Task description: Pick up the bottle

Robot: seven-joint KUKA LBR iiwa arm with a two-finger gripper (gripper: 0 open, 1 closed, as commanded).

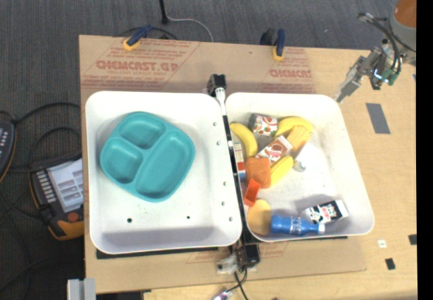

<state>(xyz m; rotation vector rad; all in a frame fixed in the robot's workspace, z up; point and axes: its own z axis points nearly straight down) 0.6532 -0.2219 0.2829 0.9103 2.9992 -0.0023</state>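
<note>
Bottle: lying flat along right bin front wall. We are hovering tool beyond the rim, slightly parted, carrying nothing.

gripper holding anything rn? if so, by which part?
Nothing is held. The gripper hangs over the bare bench outside the right white bin; the blue plastic bottle lies in that bin's near corner.

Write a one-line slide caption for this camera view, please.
Gripper hovers beyond the right bin; blue bottle lies at its near edge.
</note>
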